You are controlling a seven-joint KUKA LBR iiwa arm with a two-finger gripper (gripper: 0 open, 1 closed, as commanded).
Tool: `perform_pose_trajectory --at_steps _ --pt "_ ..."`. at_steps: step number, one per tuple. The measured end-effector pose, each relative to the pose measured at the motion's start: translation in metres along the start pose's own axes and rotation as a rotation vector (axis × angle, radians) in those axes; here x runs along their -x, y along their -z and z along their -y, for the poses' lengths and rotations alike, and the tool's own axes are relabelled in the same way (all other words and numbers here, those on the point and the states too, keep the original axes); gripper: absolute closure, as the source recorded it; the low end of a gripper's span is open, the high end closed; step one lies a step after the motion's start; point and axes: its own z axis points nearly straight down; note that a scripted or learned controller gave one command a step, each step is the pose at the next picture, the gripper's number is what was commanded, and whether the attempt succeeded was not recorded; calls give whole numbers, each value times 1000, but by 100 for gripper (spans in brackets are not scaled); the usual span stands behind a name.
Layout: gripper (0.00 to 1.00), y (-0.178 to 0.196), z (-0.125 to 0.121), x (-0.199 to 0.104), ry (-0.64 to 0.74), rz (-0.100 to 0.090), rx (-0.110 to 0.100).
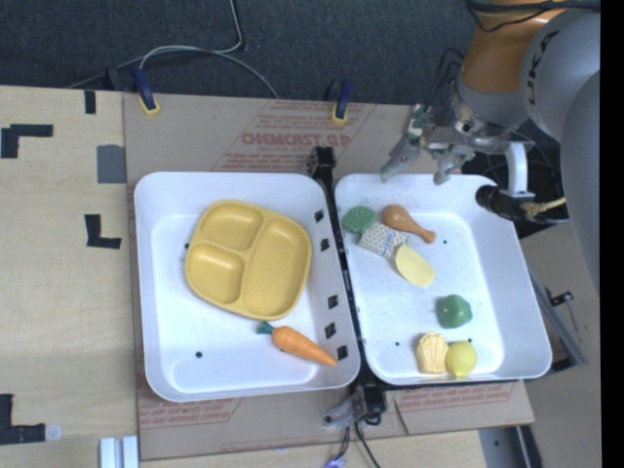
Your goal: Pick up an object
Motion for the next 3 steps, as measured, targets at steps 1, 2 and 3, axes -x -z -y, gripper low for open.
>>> perform_pose_trajectory --at_steps 1,2,3 --pt "0 -56 61 36 -2 1 -3" --pt "0 -146 57 33 1 0 4" --pt "0 -146 62 35 1 1 8"
